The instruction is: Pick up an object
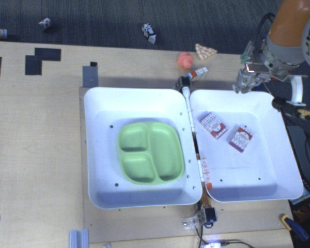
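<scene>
Bins: two shallow white trays side by side on a pale wooden bench, left bin [98, 154] and right bin [271, 182].
Left bin contents: a light green divided plate [151, 152] with three compartments, lying flat near the middle.
Right bin contents: two small red-and-white packets, first packet [213, 125] nearer the shared wall, second packet [241, 138] just beside it toward the middle; each shows a pale printed panel framed in red, and both lie flat and tilted, not touching.
Arm: grey with an orange band, at the upper right, above the right bin's far rim.
Gripper [244, 86]: poised over the far rim, well apart from both packets; whether it is spread or pressed together cannot be told.
Bench beyond the bins: a pink ball [185, 60] and a triangular slice-shaped toy [205, 51].
</scene>
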Available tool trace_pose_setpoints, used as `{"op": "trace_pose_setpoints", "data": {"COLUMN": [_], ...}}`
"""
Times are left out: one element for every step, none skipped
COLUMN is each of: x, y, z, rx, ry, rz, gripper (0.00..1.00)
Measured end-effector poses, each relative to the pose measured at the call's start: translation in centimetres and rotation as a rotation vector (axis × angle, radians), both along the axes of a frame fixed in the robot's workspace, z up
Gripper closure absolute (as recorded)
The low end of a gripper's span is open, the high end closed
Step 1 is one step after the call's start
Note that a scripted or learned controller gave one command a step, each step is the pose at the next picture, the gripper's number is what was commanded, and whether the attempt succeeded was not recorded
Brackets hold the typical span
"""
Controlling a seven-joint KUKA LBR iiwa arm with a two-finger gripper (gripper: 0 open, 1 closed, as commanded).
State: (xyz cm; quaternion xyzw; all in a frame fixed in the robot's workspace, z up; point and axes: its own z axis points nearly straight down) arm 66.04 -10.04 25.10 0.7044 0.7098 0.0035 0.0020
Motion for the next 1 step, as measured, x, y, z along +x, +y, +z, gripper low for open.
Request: {"op": "trace_pose_setpoints", "data": {"x": [0.92], "y": [5.42], "z": [0.43], "rx": [-0.001], "ry": [0.003], "rz": [-0.001], "gripper": [1.0]}}
